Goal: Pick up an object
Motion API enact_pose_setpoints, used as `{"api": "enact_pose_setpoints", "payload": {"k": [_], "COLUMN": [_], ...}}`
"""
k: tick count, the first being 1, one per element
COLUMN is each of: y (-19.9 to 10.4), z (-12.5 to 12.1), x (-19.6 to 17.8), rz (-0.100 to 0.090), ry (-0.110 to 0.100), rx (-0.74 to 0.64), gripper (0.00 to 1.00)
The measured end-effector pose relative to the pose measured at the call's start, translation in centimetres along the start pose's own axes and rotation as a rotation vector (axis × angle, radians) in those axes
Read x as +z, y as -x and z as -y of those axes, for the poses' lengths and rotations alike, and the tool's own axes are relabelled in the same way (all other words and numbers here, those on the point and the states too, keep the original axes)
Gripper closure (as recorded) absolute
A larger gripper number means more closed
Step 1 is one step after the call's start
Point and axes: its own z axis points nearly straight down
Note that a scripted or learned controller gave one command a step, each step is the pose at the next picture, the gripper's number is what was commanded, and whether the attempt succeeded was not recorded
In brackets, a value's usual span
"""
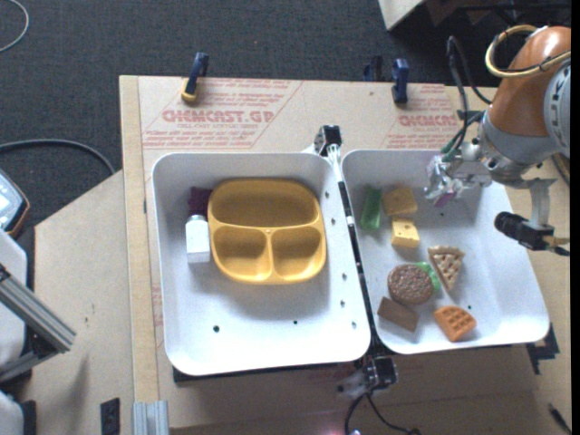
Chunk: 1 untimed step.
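Step in hand: the grey arm with the orange band (pixel 526 89) reaches in from the right, and its gripper (pixel 446 187) hangs over the far right part of the right-hand shallow white bin (pixel 521 284). No object is between it and the bin floor that I can make out, so I judge the pick as not yet made.

Gripper state: blurred and small; I cannot tell whether it is released or clenched.

Doing it well: the nearest candidate is the tan square block of toy food (pixel 400 201), just left of the gripper. A good approach would centre over one piece, come straight down, and close across its narrow sides. The pieces lie close together, so a drifting descent could nudge a neighbour.

Right bin contents: the tan block; a green upright toy piece (pixel 371 208) just beside it near the dividing wall; a yellow wedge of toy cheese (pixel 405 234); a brown round toy burger patty (pixel 410 284) with a green bit at its right edge; a triangular toy pizza slice (pixel 447 265); a dark brown flat square piece (pixel 397 314); an orange toy waffle (pixel 455 323).

Left bin contents: the left-hand shallow white bin (pixel 181 333) holds a yellow plastic divided tray (pixel 267 229), a small white bottle (pixel 198 239) touching its left edge, and a dark maroon object (pixel 199 196) behind the bottle.

Desk: both bins sit on a board-covered desk (pixel 136 152).
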Motion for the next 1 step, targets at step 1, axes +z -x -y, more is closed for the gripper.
{"api": "enact_pose_setpoints", "payload": {"k": [1], "y": [-0.49], "z": [-0.97], "x": [-6.01], "rz": [0.001], "ry": [0.002], "rx": [0.000], "gripper": [1.00]}}
